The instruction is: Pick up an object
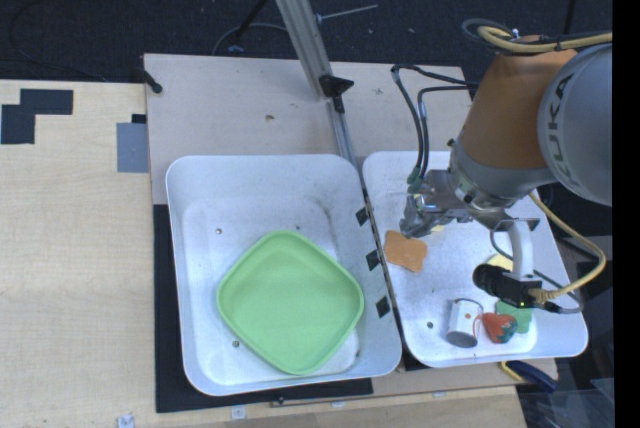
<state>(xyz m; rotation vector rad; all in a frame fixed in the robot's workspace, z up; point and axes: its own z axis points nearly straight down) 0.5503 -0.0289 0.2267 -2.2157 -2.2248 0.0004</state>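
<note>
Since it's hovering low in the right bin [560, 341], pincer [418, 221]: sits just above and up-left of the target, nothing in it; grip state honestly can't tell.
target: orange flat piece [405, 252], lies near the bin's left wall, just below the pincer, looks thin and soft-edged.
other bits: grey cylinder [461, 323], red-green toy [501, 326].
left bin [190, 186]: smooth green plate [290, 301].

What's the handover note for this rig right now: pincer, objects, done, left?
Pincer: low over the right white bin, just above the flat orange wedge-shaped piece; grip state unclear.
Objects: orange piece near that bin's left wall; small grey-and-white cylinder and red-and-green toy at its front edge. Square light-green plastic lid lies in the left white bin.
Done: nothing visibly lifted.
Left: grasp and raise one object.
</note>
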